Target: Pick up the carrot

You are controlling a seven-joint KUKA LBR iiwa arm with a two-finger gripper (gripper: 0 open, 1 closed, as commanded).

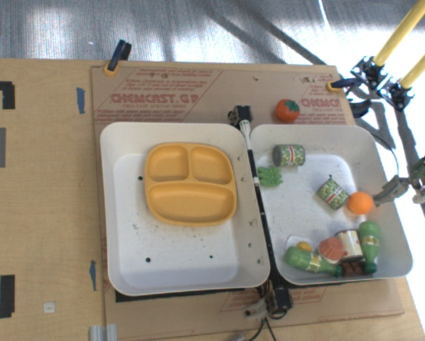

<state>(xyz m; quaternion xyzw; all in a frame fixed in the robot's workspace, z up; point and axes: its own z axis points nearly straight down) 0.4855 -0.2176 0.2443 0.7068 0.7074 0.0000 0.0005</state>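
A stubby orange-pink piece (331, 248) that looks like the carrot lies in the pile at the front right of the right bin (308, 158). It is wedged between a green bottle (310, 260) and a small can (350, 243), which partly cover it. A round orange fruit (360, 203) sits just behind the pile, near the bin's right wall.
The right bin also holds a green can (288, 155), a green carton (332, 192), a leafy green piece (269, 177) and a second green bottle (369, 239). A yellow divided plate (190, 183) fills the left bin (120, 212). A tomato (287, 110) lies on the cardboard behind. Yellow stand legs (404, 27) rise at the far right.
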